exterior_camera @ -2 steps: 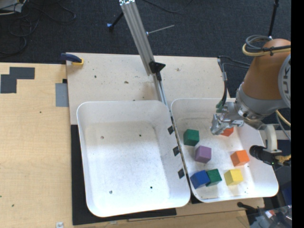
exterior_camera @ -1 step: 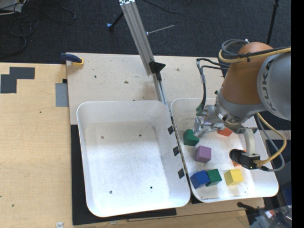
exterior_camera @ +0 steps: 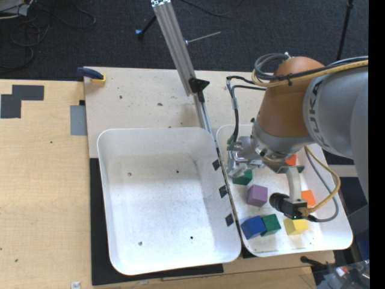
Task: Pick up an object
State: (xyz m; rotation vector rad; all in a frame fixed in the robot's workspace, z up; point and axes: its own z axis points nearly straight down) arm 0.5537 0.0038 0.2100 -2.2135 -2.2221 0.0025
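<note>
My gripper (exterior_camera: pixel 240 166) hangs low in the right bin (exterior_camera: pixel 337 236), at its upper left, just over a dark green block (exterior_camera: pixel 243 177). The arm's orange band and grey body hide most of the gripper. A purple cube (exterior_camera: pixel 257 195) lies just below the green block. Nearer the front sit a blue cube (exterior_camera: pixel 252 227), a green cube (exterior_camera: pixel 271 223) and a yellow block (exterior_camera: pixel 296 226). An orange block (exterior_camera: pixel 308 197) lies to the right, and another orange piece (exterior_camera: pixel 292 159) peeks out under the arm.
The left bin (exterior_camera: pixel 120 161) sits beside the right one, its rim touching along the middle. A slanted aluminium bar (exterior_camera: pixel 178 47) rises from behind the bins. A black cable connector (exterior_camera: pixel 287 206) hangs over the right bin's blocks.
</note>
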